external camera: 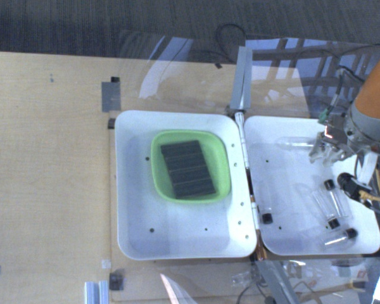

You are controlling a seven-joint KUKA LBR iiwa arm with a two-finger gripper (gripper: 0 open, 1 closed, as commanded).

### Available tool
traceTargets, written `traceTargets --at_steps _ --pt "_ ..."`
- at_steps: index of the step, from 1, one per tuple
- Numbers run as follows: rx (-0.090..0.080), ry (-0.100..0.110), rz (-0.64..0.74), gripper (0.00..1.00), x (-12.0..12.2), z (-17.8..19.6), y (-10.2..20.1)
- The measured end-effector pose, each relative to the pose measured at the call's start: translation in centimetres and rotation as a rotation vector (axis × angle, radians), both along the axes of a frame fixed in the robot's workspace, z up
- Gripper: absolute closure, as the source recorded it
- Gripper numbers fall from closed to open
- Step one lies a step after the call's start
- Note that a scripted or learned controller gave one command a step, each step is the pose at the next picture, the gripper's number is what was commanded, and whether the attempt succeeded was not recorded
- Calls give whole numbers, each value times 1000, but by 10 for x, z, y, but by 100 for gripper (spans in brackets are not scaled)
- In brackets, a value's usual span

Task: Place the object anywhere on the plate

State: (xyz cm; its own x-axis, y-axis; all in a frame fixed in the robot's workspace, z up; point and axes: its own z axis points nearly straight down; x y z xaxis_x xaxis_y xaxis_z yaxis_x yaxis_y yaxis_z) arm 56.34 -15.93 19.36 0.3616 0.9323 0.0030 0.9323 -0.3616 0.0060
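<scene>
The claw (334,149) hangs over the upper right part of the right bin (285,233), at the end of the grey arm (373,116) with its orange band, which comes in from the right edge of the view; whether it is open or closed cannot be told from here, since its metal parts blur together against the white floor of the bin, and nothing can be made out as gripped. Just left of the claw a clear glass-like tube (294,144) lies on its side on the bin floor, close to the claw but with contact unclear. Below the claw, lower in the same bin, two more clear tubes with black caps (332,204) lie near each other, and a small black cap-like piece (266,218) sits near the bin's left wall. Across the divide, the left bin (177,239) carries a green plate (223,170) with rounded corners, and on it lies a dark ribbed rectangular block (188,168), slightly tilted, wholly within the plate's rim. Both bins rest side by side on the pale wooden surface (44,170). No brand, label or writing can be read on any of these things
</scene>
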Motion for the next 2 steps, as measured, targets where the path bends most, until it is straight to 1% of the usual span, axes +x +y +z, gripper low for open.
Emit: traceTargets --at_steps 1,2 --pt "0 0 0 0 0 0 0" --pt "-5 -2 80 0 -31 85 -36"
